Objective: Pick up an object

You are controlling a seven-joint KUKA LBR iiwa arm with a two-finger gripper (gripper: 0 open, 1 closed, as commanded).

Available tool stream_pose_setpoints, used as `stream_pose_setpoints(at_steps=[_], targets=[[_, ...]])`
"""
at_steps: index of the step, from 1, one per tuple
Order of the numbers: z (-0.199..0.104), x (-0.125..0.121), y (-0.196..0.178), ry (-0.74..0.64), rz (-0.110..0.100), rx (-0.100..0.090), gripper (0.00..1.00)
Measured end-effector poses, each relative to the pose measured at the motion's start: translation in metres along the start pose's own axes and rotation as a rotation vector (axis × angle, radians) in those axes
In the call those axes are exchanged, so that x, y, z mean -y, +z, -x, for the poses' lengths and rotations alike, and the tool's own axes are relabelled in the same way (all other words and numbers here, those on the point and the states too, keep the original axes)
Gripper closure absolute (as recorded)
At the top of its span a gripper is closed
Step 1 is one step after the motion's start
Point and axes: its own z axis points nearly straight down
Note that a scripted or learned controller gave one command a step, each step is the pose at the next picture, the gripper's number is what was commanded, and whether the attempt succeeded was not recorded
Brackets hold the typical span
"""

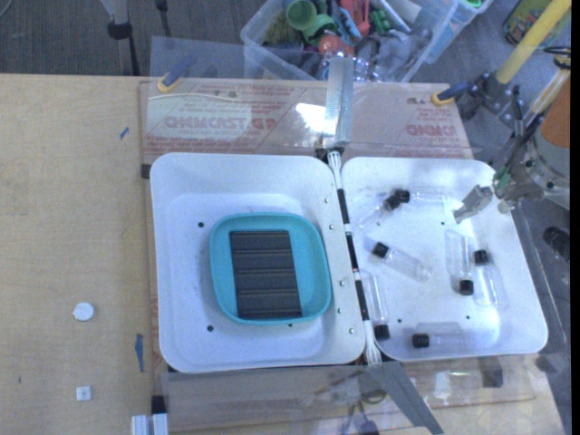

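The right white bin (521,315) holds several clear plastic vials with black caps. One vial (395,200) lies near the bin's back, another (401,260) in the middle, and a third (437,338) along the front wall. The left white bin (181,198) holds a teal tray (313,261) with a dark grey ridged block (265,275) in it. My gripper (475,202) hangs over the back right part of the right bin, above the vials and touching none that I can see. Nothing shows between its fingers.
A clear tub of colourful toys (362,16) stands behind the bins, past a cardboard panel (236,120). A small white disc (83,312) lies on the wooden bench at the left. A yellow pole (539,30) and clamps crowd the back right corner.
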Motion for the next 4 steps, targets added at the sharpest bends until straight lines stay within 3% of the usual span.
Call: stream_pose_setpoints(at_steps=[1, 4], targets=[[-0.0041, -0.0152, 0.0642, -0.105, 0.006, -0.004, 0.0], [-0.0041, -0.0152, 0.0643, -0.105, 0.006, -0.004, 0.0]])
